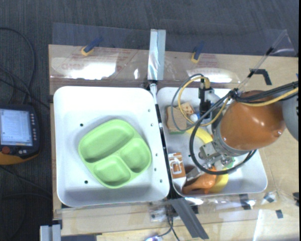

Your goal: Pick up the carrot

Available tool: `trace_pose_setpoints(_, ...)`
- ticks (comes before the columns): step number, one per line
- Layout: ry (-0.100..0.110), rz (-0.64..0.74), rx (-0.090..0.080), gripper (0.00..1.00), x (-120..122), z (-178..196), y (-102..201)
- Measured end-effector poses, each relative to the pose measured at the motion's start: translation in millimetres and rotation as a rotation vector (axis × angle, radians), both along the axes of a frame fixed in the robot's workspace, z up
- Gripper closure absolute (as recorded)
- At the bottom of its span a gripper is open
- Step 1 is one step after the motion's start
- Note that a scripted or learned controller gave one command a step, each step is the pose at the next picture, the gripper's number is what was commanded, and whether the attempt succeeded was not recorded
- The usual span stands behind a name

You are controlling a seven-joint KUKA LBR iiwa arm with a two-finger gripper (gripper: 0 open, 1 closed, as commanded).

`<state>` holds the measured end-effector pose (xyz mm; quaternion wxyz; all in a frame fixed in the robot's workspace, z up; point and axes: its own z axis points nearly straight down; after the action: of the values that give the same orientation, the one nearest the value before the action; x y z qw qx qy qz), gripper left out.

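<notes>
Pendant: a teach pendant (12,133) with a lit screen lies on the dark floor left of the bench, a black cable looping off above it; the screen text is too small to read.
Left bin: a shallow white bin (70,185) holds a light green divided plate (115,152), three compartments, set at a tilt near the bin's middle.
Divider: a metal strip (157,54) stands at the far edge where the two bins meet.
Right bin: a second white bin (256,182) sits just beside the first, crowded along its near side.
Small box: an orange and white carton (176,165) lies by the right bin's left wall; its printing is too blurred to read.
Carrot: an orange, rounded, stubby piece (201,184) with a darker brown end toward the left, lying at the near edge of the right bin, touching a yellow item (221,181) on its right.
Far items: a tan object and something pale green (176,119) sit near the right bin's far left corner, partly behind cables.
Arm: the orange band (251,124) fills the right bin's middle, cables looping round it.
Gripper: its metal end (214,159) hangs just above the carrot; whether it is released or clenched I cannot tell.
</notes>
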<state>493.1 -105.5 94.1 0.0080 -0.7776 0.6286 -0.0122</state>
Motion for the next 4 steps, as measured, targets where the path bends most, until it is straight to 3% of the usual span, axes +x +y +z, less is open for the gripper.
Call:
trace_pose_setpoints(1,0.013,0.452,-0.006,0.00,71,-2,-53)
trace_pose_setpoints(2,0.015,0.425,-0.007,0.00,12,-2,-59)
trace_pose_setpoints(3,0.020,0.396,-0.007,0.00,20,-3,-36)
trace_pose_setpoints(4,0.008,0.709,-0.014,0.00,-2,-2,-43)
